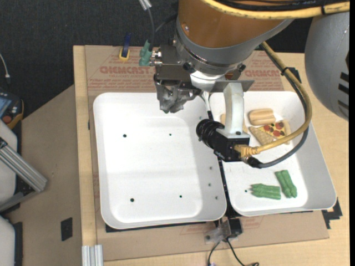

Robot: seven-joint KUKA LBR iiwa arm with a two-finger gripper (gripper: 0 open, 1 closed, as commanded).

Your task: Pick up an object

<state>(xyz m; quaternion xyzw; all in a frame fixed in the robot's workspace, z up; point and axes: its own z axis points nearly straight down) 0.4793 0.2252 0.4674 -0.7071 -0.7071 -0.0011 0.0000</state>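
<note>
The big arm [238, 15] is reaching over two white bins. The left bin [111, 148] is lying beside the right bin [316, 170]. The gripper [172, 100] is hanging above the left bin's back edge; I cannot tell how wide it is. A bread roll [260, 116], pizza slice [272, 131] and two green pieces [267, 192] are sitting in the right bin.

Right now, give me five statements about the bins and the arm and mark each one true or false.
1. Two green pieces lie in the right bin. True.
2. The pizza slice sits in the left bin. False: it is in the right bin.
3. The gripper hangs over the far edge of the left bin. True.
4. A bread roll lies beside the pizza slice. True.
5. The green pieces lie at the far end of their bin. False: they lie near its front edge.
</note>
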